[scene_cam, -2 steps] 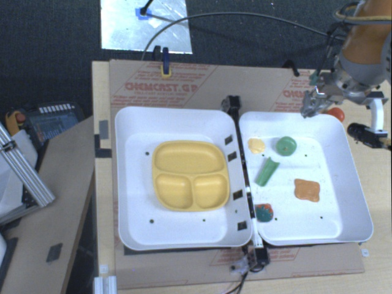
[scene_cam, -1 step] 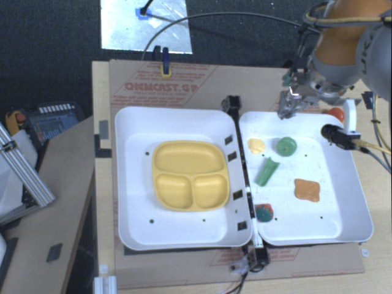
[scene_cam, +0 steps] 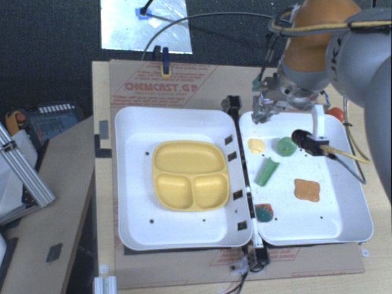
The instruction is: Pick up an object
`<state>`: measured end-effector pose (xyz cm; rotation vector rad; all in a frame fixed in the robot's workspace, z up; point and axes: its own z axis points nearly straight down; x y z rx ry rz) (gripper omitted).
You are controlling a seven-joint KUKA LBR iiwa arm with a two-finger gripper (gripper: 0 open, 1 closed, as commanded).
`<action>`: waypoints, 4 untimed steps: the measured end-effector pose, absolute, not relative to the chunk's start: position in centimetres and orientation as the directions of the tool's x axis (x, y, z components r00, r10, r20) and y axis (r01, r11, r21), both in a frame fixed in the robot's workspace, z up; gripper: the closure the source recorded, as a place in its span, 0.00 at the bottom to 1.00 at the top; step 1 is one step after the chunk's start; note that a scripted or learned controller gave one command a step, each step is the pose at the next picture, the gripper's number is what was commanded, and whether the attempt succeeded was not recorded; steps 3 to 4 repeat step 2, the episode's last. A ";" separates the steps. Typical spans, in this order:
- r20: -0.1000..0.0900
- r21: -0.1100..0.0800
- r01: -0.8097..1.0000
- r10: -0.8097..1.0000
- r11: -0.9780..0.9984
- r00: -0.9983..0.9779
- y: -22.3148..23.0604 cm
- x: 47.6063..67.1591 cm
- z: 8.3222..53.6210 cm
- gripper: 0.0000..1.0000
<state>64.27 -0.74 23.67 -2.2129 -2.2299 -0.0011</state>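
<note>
Above the upper left corner of the right bin (scene_cam: 349,225), the tool (scene_cam: 263,112) hangs, whether apart or together impossible to tell. Nearest lies a pale yellow piece (scene_cam: 256,145), seemingly light and stiff, best pinched across its narrow width.

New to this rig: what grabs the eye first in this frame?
The yellow three-compartment plastic tray sits in the middle of the left white bin. The grey arm's orange band looms at upper right, its gripper over the right white bin's far edge, above a scatter of small pieces like the green stick.
</note>
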 end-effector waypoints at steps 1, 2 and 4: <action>0.001 0.000 1.000 1.000 0.010 -0.010 5.5 63.3 23.3 1.00; 0.000 0.003 1.000 1.000 0.005 -0.005 10.6 63.9 22.5 1.00; 0.000 0.003 1.000 1.000 0.005 -0.005 10.6 63.9 22.5 1.00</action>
